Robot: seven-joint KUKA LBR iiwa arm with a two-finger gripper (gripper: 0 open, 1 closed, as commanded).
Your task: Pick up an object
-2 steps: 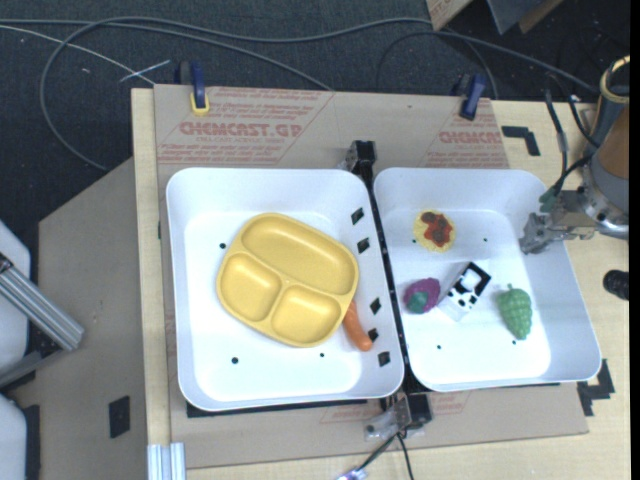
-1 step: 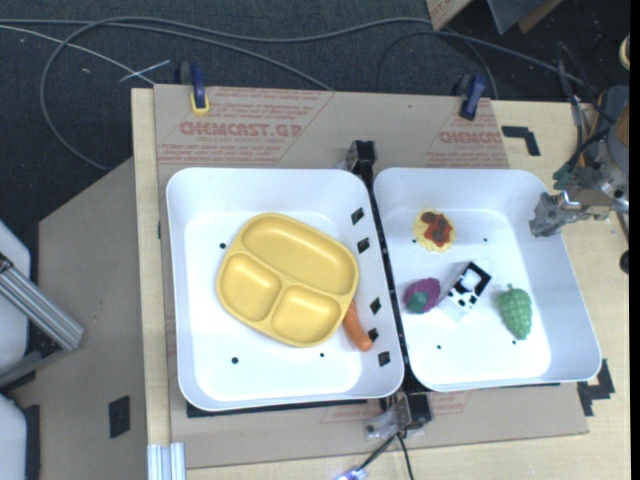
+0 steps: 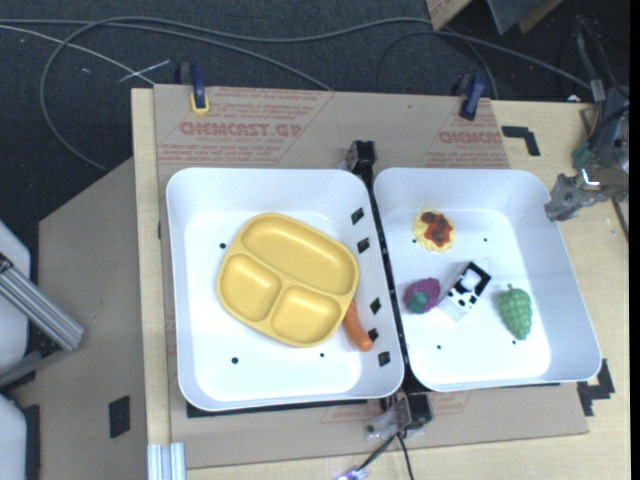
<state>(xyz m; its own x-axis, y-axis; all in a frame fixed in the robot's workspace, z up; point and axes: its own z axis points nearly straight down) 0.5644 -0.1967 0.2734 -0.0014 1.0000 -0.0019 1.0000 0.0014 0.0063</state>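
**Arm parked off to the right, nothing picked**

So here's the bench from above. Two white bins sit side by side on a brown board. The left bin (image 3: 190, 268) has a yellow divided tray (image 3: 287, 279) lying in it at a bit of an angle, and an orange carrot-shaped toy (image 3: 356, 328) tucked right against the tray's lower right edge, near the divider between the bins.

The right bin (image 3: 560, 298) holds four small things: a round yellow piece with red topping (image 3: 435, 230) toward the back, a purple toy (image 3: 422, 294) just beside a black-and-white block (image 3: 466, 288), and a green grape-like bunch (image 3: 516, 310) a little further right. All of them rest on the bin floor.

The gripper (image 3: 572, 194) hangs over the right bin's upper right rim, well apart from every object. Honestly can't tell how it's set from this angle, it's just a grey blob there. Nothing is in its grasp.

Two blue clamps (image 3: 199, 86) pin the board's back edge.
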